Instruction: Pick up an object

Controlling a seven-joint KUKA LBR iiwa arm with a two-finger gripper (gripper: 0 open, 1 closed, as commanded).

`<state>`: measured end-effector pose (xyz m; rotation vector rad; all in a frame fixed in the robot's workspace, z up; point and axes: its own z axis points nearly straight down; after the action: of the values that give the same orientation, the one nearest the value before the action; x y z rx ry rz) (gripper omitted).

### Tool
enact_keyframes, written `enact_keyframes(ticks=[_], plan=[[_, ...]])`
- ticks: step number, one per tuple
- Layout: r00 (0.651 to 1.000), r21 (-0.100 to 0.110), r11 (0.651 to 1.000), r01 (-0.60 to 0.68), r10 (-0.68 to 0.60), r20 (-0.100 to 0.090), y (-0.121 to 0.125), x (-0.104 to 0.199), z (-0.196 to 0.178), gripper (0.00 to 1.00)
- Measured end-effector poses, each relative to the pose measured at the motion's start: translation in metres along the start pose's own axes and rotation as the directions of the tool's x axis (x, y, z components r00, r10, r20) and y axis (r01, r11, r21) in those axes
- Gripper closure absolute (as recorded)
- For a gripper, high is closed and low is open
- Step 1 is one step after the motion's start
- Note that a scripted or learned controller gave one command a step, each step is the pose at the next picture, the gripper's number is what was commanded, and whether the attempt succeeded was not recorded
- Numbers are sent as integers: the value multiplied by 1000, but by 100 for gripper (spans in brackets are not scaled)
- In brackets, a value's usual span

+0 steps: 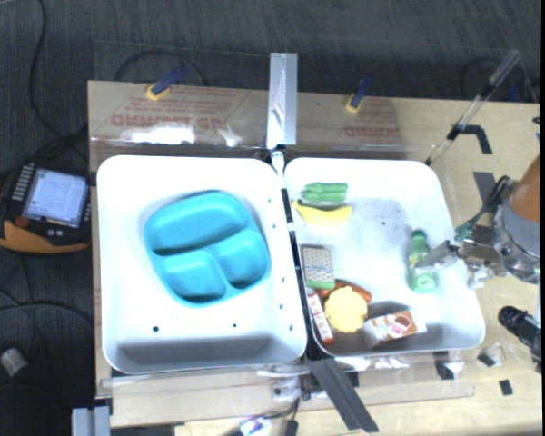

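Nothing is seen lifted; the pick is judged not yet made. In the right bin (436,184) a green bottle (421,262) lies at about three o'clock, and the gripper (447,254) is set just beside it, perhaps touching it, though the view is too coarse there to be sure. Whether the claw is wide or narrow cannot be told. The arm (518,234) is reached in low over the bin's right rim (orange band at the frame's edge). Other candidates are left untouched: a banana (323,212) at eleven o'clock, a yellow disc (346,309) at seven. A blue tray (209,246) is held in the left bin (118,271).
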<state>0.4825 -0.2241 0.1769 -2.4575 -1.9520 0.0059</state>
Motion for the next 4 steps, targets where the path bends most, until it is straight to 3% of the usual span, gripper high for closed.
enact_keyframes(ticks=[1,2,3,4], plan=[[998,-1,998,62,-62,-1,-3,16,-15,0],[996,-9,996,92,-92,-8,49,29,80,0],[969,-6,969,-249,249,0,73,54,85,0],[969,-4,969,-248,248,3,73,53,76,100]])
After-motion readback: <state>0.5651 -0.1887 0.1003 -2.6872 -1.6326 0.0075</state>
